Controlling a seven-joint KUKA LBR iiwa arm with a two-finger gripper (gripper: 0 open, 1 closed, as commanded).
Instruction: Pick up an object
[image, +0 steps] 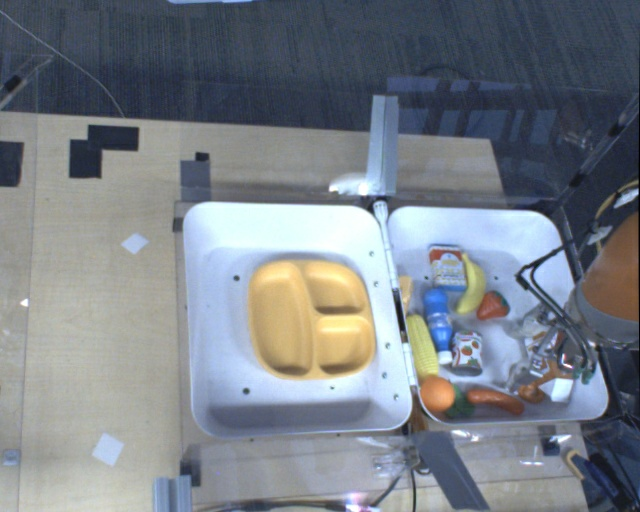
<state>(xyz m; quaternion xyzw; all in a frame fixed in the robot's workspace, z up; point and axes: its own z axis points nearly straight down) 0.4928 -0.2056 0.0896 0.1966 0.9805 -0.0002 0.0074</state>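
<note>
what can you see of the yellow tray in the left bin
The yellow tray is a rounded-square plate of what looks like smooth plastic, moulded into three compartments: one long section on its left and two smaller ones stacked on its right. It lies flat and right way up, near the middle of the left bin, resting on the white floor. All three compartments look bare. It stands apart from the bin's walls, with nothing else touching it.

Two white bins (290, 225), one yellow tray (310, 318), one banana (473, 285), one corn cob (422, 340), one orange (437, 394) (toy food)

Toys (455, 330) crowding right bin (530, 225)
</note>
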